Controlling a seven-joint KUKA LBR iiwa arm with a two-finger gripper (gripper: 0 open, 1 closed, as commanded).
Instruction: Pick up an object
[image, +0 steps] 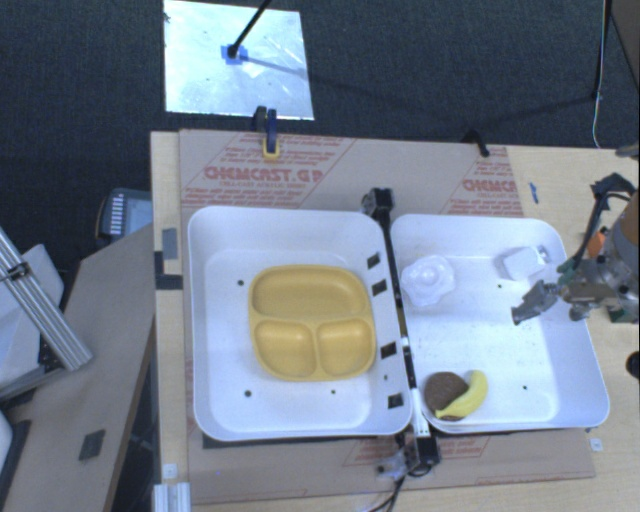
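My gripper (532, 303) reaches in from the right and hangs over the right side of the right bin (575, 395). Nothing can be seen held in it. A small white block (521, 262) lies just up and left of it, near the bin's far wall. Further left, close to the divider, sits a clear, round plastic piece (427, 279). In the bin's near left corner a yellow banana (466, 398) curls around a brown round object (444, 387).
The left bin (215, 300) holds a yellow divided plate (308, 322) in its middle. A black divider rail (392, 300) runs between the bins. Cardboard lies beneath both, and a cable hangs near the arm at the far right.
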